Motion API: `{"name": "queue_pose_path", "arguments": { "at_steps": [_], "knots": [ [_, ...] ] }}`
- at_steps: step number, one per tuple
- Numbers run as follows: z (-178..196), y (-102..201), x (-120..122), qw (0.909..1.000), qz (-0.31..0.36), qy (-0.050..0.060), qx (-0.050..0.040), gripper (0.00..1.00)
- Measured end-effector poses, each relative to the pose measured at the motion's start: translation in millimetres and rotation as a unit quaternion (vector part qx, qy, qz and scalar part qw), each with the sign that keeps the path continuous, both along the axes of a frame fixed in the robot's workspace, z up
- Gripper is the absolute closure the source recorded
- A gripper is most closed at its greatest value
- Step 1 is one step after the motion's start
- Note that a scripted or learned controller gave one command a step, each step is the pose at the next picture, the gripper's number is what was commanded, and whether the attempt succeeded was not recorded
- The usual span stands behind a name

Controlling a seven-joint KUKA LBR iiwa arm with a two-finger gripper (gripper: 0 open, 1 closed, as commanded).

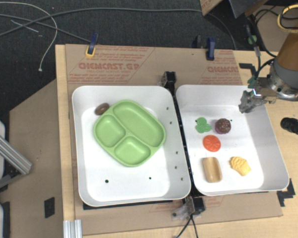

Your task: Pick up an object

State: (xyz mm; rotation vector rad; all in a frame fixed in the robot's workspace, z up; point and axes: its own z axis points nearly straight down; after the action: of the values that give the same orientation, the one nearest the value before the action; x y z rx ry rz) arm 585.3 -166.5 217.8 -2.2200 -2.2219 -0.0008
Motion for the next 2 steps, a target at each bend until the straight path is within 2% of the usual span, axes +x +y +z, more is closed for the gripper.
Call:
{"name": "queue_pose_path", "arguments": {
  "at_steps": [2],
  "knots": [
    [17.5,94.6,-2.0,1.0,0.001,-0.001,0.0,1.0]
  ]
}}
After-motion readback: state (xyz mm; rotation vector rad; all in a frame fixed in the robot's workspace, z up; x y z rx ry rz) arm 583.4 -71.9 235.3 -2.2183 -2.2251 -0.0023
